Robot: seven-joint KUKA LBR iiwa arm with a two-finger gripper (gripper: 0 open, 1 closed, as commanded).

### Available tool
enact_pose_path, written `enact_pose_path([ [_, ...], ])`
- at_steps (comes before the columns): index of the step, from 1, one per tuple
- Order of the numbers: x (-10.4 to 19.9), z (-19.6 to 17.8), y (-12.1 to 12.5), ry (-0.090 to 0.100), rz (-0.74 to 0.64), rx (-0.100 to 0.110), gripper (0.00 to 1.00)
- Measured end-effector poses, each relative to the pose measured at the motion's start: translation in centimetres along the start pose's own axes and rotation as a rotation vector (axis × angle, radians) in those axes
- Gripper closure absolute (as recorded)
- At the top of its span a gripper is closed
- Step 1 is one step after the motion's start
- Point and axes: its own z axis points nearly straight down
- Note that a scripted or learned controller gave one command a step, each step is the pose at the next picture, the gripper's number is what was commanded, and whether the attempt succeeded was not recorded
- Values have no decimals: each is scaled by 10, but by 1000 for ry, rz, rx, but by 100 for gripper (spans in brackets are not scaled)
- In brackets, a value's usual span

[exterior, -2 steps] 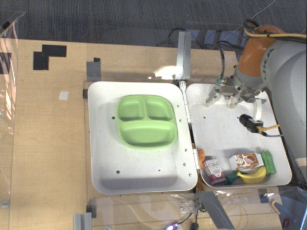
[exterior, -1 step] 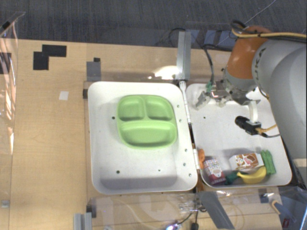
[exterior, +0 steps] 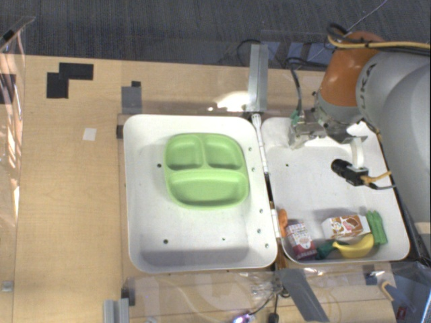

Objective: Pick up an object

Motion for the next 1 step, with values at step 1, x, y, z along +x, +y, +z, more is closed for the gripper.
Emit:
enact_pose_path([
  [1, 0, 0, 0, 0, 0, 0, 0],
])
